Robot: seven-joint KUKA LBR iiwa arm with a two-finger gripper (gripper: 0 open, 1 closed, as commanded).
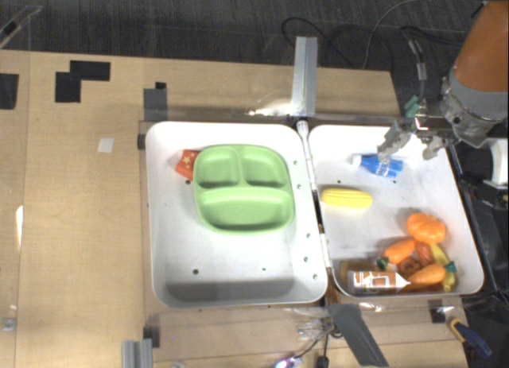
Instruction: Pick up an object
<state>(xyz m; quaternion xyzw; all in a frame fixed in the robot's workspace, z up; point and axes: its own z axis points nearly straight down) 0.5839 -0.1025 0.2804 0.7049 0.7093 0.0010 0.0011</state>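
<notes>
Over the right bin's (469,231) far edge, the gripper (412,145) spreads wide, holding nothing, beside a blue object (381,165)

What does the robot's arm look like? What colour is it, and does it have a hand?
The robot arm is fat and round, with a bright orange band above a grey metal wrist. At its end sits the pincer, its hand: two thin, silvery-grey metal fingers. Small teal bits show beside the wrist, and a thin dark cable runs along it.

Red item (186,164) half hidden under green tray (242,187); arm (485,56) cut off right.
</notes>
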